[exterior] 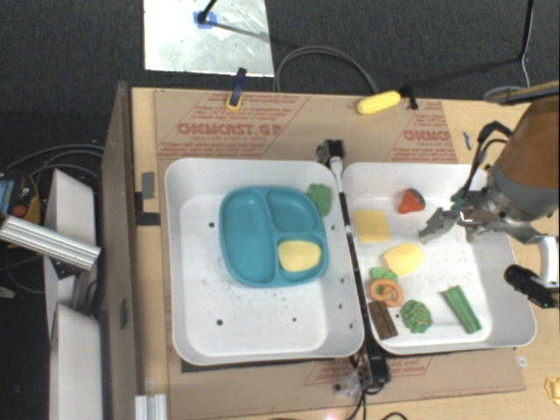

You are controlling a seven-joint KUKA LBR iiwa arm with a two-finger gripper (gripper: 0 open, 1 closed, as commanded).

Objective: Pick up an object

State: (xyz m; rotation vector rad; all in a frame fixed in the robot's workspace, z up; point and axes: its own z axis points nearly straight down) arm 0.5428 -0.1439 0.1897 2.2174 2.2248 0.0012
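Lying in the right bin [516, 318], our nearest target is the yellow lump [403, 258], with a cheese slice [372, 226] and a strawberry [411, 201] close by. Our gripper [435, 227] hovers just above and right of the lump, holding nothing; we cannot tell how it is set. The left bin [197, 322] holds a blue plate [249, 239].

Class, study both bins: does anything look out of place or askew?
Mostly tidy. One oddity: the green leafy piece hangs half over the blue plate's rim in the left bin, neither on it nor off. The yellow food sits properly in a plate compartment.
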